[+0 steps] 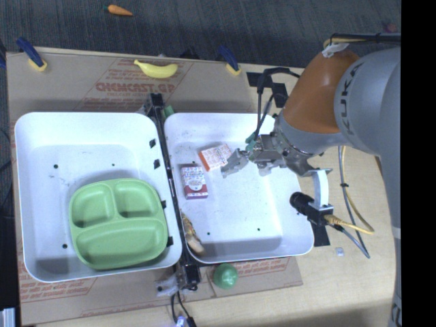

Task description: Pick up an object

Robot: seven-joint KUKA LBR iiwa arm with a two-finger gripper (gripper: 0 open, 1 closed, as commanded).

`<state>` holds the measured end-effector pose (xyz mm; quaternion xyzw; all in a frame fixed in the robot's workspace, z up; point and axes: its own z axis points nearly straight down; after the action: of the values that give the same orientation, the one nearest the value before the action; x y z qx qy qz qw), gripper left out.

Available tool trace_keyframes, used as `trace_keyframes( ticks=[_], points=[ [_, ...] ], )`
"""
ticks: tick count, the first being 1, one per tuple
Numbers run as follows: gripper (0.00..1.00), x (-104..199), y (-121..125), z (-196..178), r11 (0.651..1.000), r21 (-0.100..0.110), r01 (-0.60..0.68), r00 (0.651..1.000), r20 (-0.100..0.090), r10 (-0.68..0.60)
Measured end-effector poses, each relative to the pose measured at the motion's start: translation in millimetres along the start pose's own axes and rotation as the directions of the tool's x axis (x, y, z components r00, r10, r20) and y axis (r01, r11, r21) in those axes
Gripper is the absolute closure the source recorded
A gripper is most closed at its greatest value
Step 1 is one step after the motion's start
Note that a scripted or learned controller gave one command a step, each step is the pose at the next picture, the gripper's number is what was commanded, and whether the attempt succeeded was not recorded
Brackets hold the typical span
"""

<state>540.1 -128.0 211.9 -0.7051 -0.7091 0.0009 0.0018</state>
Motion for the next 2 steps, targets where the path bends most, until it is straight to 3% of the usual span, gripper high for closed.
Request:
trace_keyframes(
  ticks=[2],
  points=[
    [0.00, 0.0, 0.0, 0.0, 1.000, 0.000, 0.000, 1.000, 0.000, 0.000]
  ],
)
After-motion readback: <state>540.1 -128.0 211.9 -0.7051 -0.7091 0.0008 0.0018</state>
